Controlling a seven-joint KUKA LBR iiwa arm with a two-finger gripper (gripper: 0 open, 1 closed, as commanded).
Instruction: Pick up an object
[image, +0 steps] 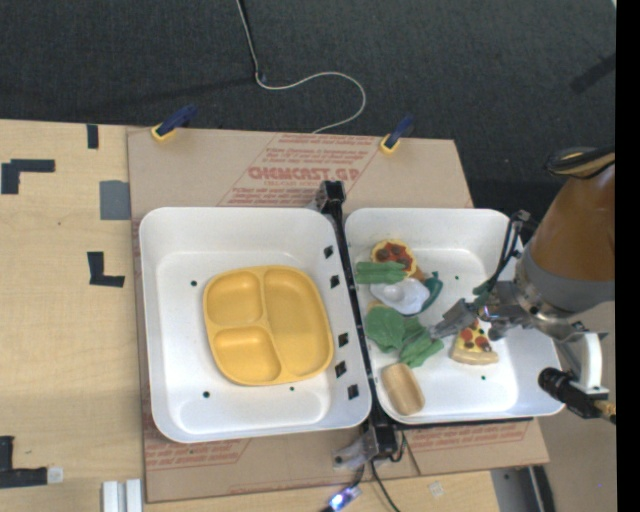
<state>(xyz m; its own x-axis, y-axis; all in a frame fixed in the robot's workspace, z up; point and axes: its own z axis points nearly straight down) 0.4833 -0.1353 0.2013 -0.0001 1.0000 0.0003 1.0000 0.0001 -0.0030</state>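
Toy pizza slice (474, 346): tan crust, red and yellow toppings, right bin (500, 225), long axis roughly upright in view, direction of tip unclear. End effector (462, 318): touching slice's upper-left edge; grip state cannot be told. Adjacent left: green leaf toys (400, 334), white piece (402, 295). Left bin (160, 300): yellow divided plate (267, 325).

Red print runs across the flat brown cardboard sheet (300, 170) beneath the two bins; its largest line seems to read "CHEMCAST", upside down from this angle; the smaller lines are too blurred to read.
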